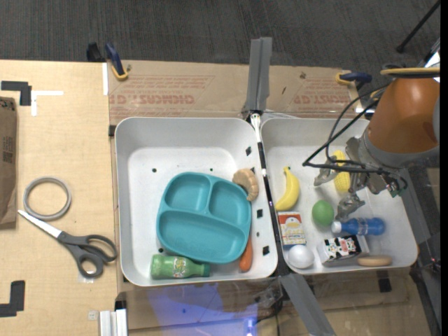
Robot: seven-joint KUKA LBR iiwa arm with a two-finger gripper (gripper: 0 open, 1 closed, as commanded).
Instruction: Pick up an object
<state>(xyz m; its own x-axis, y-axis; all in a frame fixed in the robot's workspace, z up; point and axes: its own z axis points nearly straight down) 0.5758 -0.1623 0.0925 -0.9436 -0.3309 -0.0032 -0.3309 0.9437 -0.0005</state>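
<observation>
My gripper [348,203] hangs low over the right bin [399,208], under the orange band of the arm [402,117]. It sits between a green ball [323,213] on its left and a blue bottle [360,226] just below it. A yellow object [341,179] lies partly hidden behind the wrist. Also in this bin are a banana [288,189], a small red-and-white carton [290,228], a white ball [301,256], a black-and-white carton [343,248] and a tan stick [373,261].
The left bin [133,187] holds a teal divided plate [206,217], a green bottle [179,266], a carrot [246,257] and a tan pastry [246,182]. Scissors [73,242] and a tape roll [47,197] lie on the bench at left.
</observation>
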